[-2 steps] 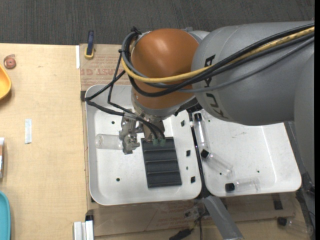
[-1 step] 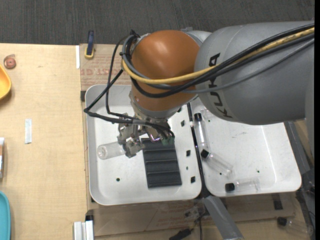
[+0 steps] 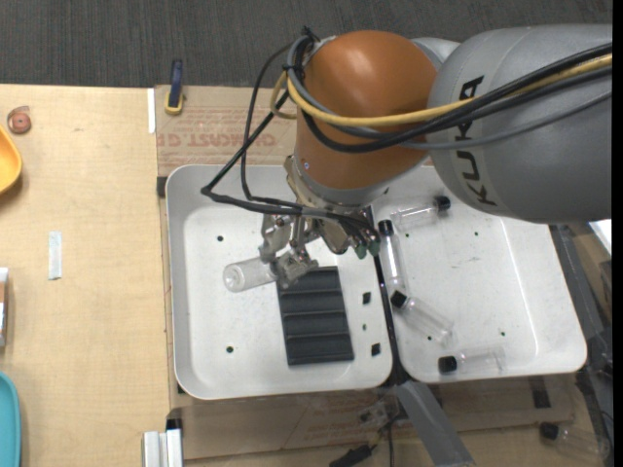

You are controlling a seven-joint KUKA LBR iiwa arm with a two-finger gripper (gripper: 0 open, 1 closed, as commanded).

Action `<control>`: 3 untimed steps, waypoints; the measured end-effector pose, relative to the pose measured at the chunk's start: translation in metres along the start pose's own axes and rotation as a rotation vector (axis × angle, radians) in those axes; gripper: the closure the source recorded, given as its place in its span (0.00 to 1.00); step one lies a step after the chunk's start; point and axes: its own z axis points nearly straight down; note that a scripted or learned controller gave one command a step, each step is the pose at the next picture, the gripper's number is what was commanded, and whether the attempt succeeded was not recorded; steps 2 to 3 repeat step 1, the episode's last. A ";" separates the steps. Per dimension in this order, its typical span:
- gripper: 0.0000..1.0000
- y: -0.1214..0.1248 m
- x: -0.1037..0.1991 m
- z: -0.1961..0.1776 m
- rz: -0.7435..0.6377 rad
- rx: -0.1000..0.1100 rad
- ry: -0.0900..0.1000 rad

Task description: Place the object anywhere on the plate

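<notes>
A clear plastic tube (image 3: 246, 276) lies crosswise in the left bin (image 3: 200, 261), its rounded end pointing left. Its right end sits between the fingers of my gripper (image 3: 284, 259), which is shut on it. The tube looks thicker than the ones in the other bin, as if it were raised off the floor. The plate, a black ribbed rectangle (image 3: 316, 317), lies flat just right of and below the tube. Its top edge is next to the gripper. The orange wrist hides the bin's upper middle.
The right bin (image 3: 506, 290) holds several clear tubes with black caps: one along the divider (image 3: 389, 266), one near the top (image 3: 421, 211), two lower down (image 3: 425, 316). A tan board with small items lies to the left.
</notes>
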 end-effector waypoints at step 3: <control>0.00 0.000 0.000 0.000 0.000 0.000 0.000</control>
